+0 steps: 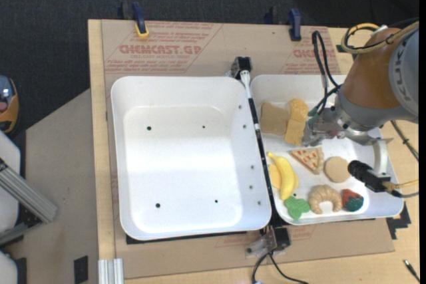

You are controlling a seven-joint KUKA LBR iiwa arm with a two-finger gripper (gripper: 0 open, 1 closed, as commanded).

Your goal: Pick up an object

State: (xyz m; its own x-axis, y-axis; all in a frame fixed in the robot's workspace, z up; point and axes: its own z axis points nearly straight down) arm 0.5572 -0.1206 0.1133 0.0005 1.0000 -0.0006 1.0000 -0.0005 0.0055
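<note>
Honestly, whether my jaws are parted or closed I cannot tell from this slant; my gripper [318, 132] sits low in the right bin [276, 83], its dark tip just beside a yellow block [297, 122] and just above a pizza slice [307, 159]. Nothing shows clearly between the tips, so I claim no hold on anything.

Left of the yellow block lies a tan bread slice [273, 120], touching it. Below the pizza slice, toward the bin's front, a banana [285, 174] lies along the wall shared with the neighbouring bin. Right of the pizza slice rests a round tan bun [337, 168], and in front of that a croissant [324, 197], with a green piece [296, 207] on its left and a red strawberry [353, 199] on its right. A black cylinder [365, 175] on my wrist side hangs over the bin's right part, near the bun.

My orange band [369, 73] rises above all this at the right. The left bin [126, 143] stands alongside, and both rest on a brown board [100, 63] held by blue clamps [139, 13] at its far edge.
</note>
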